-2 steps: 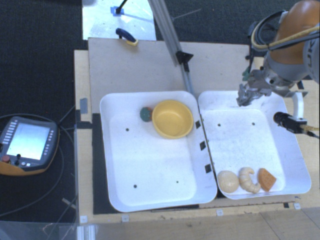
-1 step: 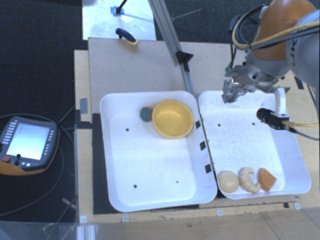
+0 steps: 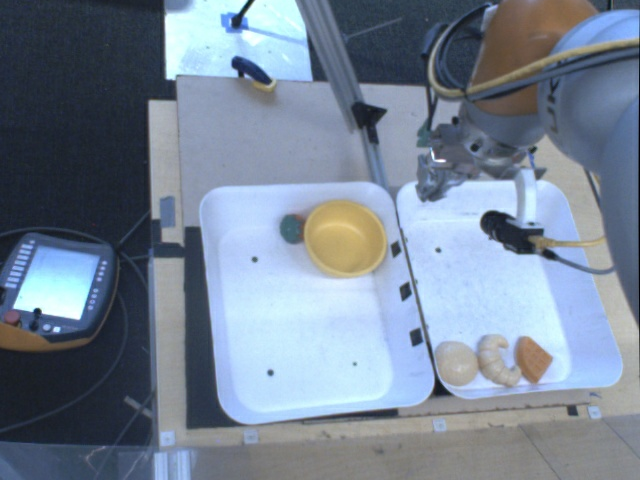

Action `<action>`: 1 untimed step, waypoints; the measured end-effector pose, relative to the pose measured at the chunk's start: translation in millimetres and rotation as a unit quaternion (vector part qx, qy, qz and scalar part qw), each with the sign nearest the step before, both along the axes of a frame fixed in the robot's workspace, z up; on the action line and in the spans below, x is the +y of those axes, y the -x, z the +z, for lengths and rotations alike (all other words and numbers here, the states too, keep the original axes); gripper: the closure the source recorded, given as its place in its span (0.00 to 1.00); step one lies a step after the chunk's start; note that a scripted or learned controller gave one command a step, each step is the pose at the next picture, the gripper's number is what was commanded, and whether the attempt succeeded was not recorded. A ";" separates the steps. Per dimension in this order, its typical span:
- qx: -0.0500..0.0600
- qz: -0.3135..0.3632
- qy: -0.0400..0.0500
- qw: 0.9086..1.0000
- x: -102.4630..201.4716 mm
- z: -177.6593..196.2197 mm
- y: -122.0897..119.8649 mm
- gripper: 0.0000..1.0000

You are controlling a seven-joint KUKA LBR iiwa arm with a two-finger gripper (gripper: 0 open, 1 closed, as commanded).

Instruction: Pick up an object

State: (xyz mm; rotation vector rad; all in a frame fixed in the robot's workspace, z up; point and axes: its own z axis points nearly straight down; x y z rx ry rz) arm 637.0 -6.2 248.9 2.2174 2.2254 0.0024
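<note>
My gripper [image 3: 432,186] hangs over the far left corner of the right bin [image 3: 580,298], with nothing visible between its fingers. At that bin's near edge lie a cream egg-shaped object [image 3: 456,363], a pale curled shrimp-like piece [image 3: 496,359] and an orange wedge [image 3: 533,358]. In the left bin [image 3: 250,368] a yellow bowl [image 3: 345,238] sits at the far right, with a small dark green ball [image 3: 291,229] touching its left side.
A black sensor with a yellow cable [image 3: 510,232] hangs from the arm over the right bin. A slanted metal pole [image 3: 340,68] rises behind the bins. A teach pendant [image 3: 52,290] lies on the floor at left.
</note>
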 end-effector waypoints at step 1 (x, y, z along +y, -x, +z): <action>0.000 0.001 0.000 1.000 61.4 -0.4 -7.5 1.00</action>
